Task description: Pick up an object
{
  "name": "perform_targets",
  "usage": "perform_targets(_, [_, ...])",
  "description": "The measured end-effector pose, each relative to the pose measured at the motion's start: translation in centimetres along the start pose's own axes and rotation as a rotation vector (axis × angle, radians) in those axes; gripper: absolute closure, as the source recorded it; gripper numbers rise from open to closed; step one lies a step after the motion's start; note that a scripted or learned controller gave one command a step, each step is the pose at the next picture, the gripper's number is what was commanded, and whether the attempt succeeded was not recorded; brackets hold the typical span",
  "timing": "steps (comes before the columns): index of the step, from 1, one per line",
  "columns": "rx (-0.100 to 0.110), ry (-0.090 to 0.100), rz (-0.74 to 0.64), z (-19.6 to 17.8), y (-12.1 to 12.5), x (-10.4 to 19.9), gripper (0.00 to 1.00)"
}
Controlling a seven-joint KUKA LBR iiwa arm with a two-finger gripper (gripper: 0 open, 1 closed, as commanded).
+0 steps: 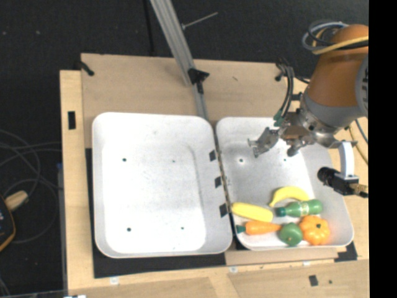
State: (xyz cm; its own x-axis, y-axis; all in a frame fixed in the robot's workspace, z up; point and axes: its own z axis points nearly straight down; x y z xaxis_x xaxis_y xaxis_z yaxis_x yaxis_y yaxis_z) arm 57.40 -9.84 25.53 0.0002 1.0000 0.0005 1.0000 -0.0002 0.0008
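You had nothing picked yet: the gripper (259,143) hovered over the right bin (248,166), fingers spread and empty, while the banana (289,195), corn (251,212) and pumpkin (315,229) lay at the bin's near end.

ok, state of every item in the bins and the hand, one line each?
Hand: above right bin's far half, nothing between fingers.
Yellow plastic banana: lying in right bin.
Yellow corn cob: lying, near corner.
Green plastic bottle: on its side.
Orange carrot: lying.
Green pepper: resting.
Orange pumpkin: resting.
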Motion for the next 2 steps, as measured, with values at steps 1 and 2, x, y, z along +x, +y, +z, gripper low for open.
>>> perform_targets(1, [0.009, 0.000, 0.000, 11.97, 4.37, -0.16, 0.00])
perform_targets(2, [0.000, 0.000, 0.000, 11.45, 4.60, -0.16, 0.00])
